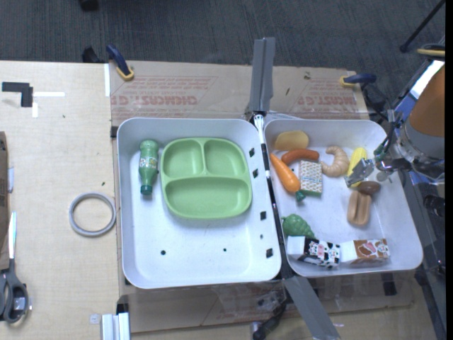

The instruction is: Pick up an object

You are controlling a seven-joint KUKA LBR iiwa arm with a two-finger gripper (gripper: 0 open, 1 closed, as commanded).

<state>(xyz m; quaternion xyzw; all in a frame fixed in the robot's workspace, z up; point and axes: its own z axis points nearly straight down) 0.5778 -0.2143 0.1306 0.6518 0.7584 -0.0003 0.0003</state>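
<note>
The right bin [396, 246] holds several toy foods: an orange carrot [285, 173], a tan bun [291, 140], a checked cracker pack [310, 177], a curled shrimp [337, 160], a yellow piece [357, 157], a brown cap-shaped piece [369, 188], a hot dog [359, 208], a broccoli [297, 225], a cow-patterned carton [322, 253] and a brown bar [369, 250]. My gripper [364, 168] reaches in from the right and hangs low at that bin's right side. It is between the yellow piece and the brown piece, and touching cannot be judged.
The left bin [198, 261] holds a green divided plate [207, 177] and a green bottle [147, 166] lying along its left wall. A tape ring [92, 213] and scissors [13, 292] lie on the bench to the left. A metal divider [262, 76] stands between the bins.
</note>
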